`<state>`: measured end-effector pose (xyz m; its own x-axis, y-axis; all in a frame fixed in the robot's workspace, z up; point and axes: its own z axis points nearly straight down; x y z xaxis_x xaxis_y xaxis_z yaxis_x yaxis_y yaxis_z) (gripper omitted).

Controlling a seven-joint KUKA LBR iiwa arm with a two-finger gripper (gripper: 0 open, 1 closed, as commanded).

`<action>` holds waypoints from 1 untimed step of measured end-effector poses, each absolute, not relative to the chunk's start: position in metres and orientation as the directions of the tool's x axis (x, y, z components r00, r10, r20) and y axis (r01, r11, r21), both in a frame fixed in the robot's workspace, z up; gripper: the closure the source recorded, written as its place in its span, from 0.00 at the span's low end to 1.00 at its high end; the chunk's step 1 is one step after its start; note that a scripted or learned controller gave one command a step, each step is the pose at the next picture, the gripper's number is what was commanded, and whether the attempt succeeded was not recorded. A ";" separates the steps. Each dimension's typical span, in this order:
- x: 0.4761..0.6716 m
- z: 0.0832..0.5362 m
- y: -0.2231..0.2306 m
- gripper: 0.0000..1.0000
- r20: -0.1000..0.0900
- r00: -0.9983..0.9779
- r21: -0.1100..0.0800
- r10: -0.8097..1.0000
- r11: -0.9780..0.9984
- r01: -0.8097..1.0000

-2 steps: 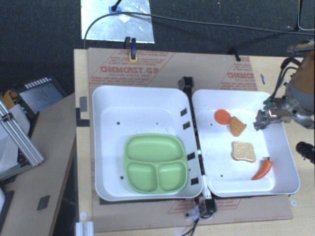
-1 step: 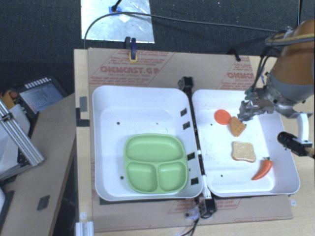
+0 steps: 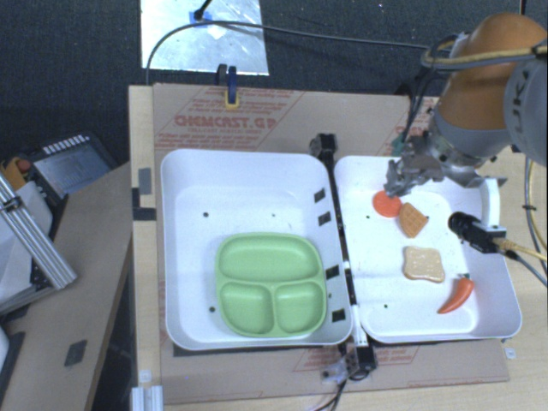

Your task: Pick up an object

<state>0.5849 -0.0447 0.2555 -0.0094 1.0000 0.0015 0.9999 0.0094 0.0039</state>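
Red-orange chili pepper [image 3: 456,295] nearest; flat round red-orange disc [image 3: 386,204] under end effector [image 3: 396,186], grip state unclear.

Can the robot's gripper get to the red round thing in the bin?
Probably yes. The gripper hangs right over the red round piece in the right bin, with nothing lying on top of it.

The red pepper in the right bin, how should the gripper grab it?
Grip the red pepper across its thick middle, coming straight down from above. It lies flat and slanted near the right bin wall, with space on both long sides.
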 end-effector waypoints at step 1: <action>0.608 0.245 0.000 1.00 0.001 -0.009 0.003 1.000 0.009 1.000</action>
